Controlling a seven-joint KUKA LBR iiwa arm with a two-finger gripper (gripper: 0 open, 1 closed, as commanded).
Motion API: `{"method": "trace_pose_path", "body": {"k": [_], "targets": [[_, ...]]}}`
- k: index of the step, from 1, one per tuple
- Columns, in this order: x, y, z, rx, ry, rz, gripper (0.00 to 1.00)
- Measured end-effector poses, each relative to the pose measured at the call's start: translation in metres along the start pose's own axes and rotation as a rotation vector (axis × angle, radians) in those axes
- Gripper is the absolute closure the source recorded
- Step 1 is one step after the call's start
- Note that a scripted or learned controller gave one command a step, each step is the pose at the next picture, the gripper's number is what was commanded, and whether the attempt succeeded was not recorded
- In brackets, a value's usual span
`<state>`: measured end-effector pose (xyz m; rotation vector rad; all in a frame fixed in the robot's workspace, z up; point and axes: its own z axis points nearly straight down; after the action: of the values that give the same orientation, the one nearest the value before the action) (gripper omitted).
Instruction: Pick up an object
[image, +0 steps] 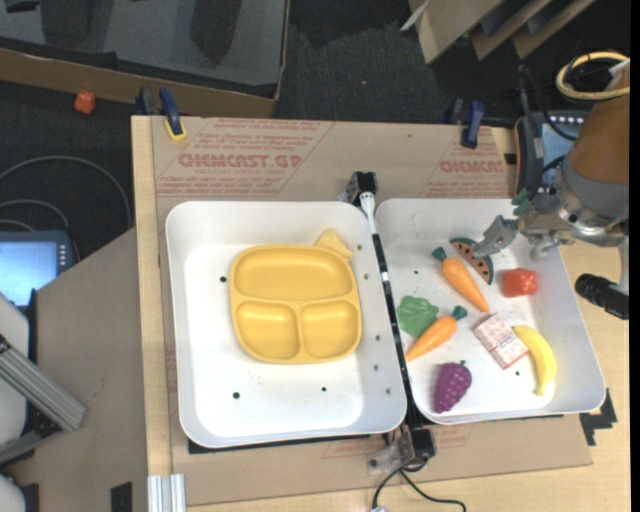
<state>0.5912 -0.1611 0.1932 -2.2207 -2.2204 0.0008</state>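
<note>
So the biggest thing is the bench (300, 165), a brown board with red lettering, carrying two white bins side by side. The left bin (200, 300) has a yellow divided plate (295, 303) sitting in it. The right bin (570, 340) has all the toy food: two carrots, one (465, 283) up near a watermelon slice (472, 256), the other (435, 336) touching a green pepper (416, 313). A banana (541, 359) lies along the right side, just beside a small pink box (499, 340). Purple grapes (451, 385) sit near the front edge, and a red tomato-ish thing (518, 283) is further back. The gripper (520, 235) hangs above the bin's back right area with nothing between its fingers, and they look spread apart.
</note>
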Motion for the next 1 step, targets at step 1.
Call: {"method": "trace_pose_path", "body": {"k": [1], "targets": [[0.0293,0.0125,0.1146,0.006,0.002,-0.003,0.00]]}}
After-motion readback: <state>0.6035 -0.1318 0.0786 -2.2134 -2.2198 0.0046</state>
